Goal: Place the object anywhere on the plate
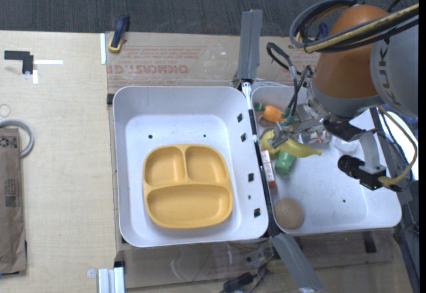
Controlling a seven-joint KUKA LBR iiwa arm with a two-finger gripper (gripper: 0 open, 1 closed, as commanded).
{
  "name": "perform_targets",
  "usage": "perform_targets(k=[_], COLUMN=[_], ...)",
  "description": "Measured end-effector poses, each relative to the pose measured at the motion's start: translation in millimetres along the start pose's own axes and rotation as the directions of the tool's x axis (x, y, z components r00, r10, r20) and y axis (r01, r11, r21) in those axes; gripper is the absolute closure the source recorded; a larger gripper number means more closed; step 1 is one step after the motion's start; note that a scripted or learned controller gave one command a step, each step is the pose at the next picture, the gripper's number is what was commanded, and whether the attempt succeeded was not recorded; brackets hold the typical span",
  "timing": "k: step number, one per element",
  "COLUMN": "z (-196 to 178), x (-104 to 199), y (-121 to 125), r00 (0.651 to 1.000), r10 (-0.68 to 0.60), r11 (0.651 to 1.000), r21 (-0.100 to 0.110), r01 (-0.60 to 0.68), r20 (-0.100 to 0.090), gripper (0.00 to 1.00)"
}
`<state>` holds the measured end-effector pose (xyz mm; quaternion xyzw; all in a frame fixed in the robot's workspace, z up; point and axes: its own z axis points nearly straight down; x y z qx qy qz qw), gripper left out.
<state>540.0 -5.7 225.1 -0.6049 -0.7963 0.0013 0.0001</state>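
Note:
A yellow three-compartment plate (188, 185) lies in the left white bin (133, 152). In the right bin (346, 208), my gripper (287, 129) hangs low over a cluster of toy foods near that bin's left wall. Directly under it is a yellow banana (297, 148), with a green piece (285, 163) touching the banana's lower side. An orange piece (271, 112) lies just behind the gripper. A brown round item (289, 212) rests apart at the front left corner of the right bin. The gripper body hides part of the banana.
The divider wall between the two bins (256, 145) stands between the cluster and the plate. A black fixture (359, 172) juts over the right bin. Cables (293, 58) loop above the wrist. A paper bag (10, 198) lies on the bench at far left.

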Motion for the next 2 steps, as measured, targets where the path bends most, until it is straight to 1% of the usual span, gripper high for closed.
perform_targets(k=[1,2], z=[34.7,34.6], x=[101.6,101.4], y=[-1.3,-1.3], r00=[1.000,1.000], r10=[-0.010,-0.010], r11=[1.000,1.000], r21=[0.002,0.002], r01=[0.010,0.010], r20=[0.000,0.000], gripper=[1.00,0.00])
